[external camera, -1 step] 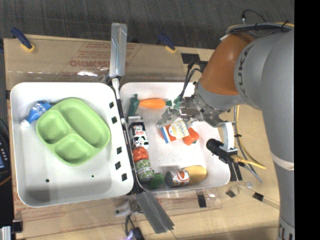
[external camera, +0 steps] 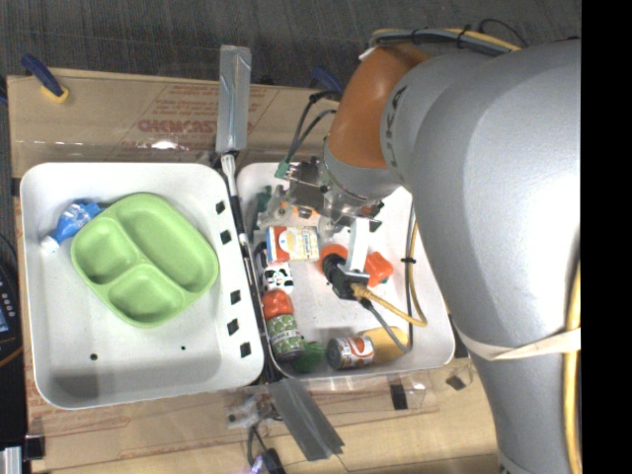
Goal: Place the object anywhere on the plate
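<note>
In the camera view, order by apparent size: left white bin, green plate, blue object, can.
1. left white bin
2. green plate
3. can and blue object: similar; the plate seems to hide part of the blue object, so I do not rank them.

The green three-compartment plate [external camera: 145, 258] lies flat in the left white bin [external camera: 128, 363], upper half.

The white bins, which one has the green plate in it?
The bin on the view's left: the green plate lies in it beside a blue object. The right bin has no plate.
</note>
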`<state>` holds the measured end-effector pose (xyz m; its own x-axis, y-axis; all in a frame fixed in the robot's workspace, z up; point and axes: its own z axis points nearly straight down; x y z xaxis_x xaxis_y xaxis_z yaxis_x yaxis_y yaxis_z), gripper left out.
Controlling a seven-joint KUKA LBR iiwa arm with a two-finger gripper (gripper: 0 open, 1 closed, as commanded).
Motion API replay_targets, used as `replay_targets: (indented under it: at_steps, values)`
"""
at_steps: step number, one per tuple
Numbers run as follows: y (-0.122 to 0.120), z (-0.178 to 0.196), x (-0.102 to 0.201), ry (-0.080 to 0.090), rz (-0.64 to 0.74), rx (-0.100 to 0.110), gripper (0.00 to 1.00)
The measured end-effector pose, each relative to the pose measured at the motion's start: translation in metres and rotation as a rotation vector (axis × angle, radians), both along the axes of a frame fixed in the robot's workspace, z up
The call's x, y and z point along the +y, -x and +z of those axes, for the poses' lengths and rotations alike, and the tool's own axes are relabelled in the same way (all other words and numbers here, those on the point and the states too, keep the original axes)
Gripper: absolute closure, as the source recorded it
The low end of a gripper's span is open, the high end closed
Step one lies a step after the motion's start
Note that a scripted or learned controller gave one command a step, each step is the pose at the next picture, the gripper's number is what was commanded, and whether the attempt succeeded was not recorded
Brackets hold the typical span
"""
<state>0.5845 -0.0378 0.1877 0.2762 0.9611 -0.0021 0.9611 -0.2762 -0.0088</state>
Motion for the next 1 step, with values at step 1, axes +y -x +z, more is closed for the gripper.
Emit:
replay_targets:
  at_steps: [1]
  values:
    - [-0.0707,-0.0003,0.0841,0.0,0.021,0.0,1.0]
